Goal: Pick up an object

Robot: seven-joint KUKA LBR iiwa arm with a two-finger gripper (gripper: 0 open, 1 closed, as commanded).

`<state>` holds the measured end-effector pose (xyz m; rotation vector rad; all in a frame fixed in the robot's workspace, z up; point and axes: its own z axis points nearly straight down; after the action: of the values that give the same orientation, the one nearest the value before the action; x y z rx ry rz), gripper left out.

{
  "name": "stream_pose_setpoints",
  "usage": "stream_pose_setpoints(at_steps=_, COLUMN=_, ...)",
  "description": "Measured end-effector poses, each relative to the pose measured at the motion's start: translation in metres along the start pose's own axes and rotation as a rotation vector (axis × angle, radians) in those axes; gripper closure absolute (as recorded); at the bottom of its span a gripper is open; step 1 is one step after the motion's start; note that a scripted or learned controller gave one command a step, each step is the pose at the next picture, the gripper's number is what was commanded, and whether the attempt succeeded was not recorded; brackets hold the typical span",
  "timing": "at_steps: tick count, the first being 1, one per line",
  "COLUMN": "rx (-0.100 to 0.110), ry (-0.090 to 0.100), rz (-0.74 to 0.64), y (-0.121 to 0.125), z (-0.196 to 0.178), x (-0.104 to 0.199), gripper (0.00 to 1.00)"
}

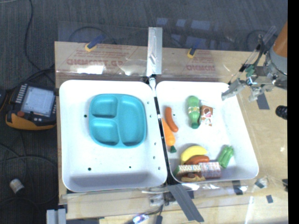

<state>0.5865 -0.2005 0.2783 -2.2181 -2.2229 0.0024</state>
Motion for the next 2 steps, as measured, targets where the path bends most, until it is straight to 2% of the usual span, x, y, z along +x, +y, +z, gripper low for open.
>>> stream_pose_setpoints(at_steps=1, rx=0.001, ry=-0.001, rz=-0.080, y=0.060, z=0.070, x=0.041, gripper=0.00)
stream_pose_setpoints(at_steps=2, rx=-0.010, ry=-0.005, rz=-0.195, y=0.076, z=0.189, x=0.058, gripper=0.00)
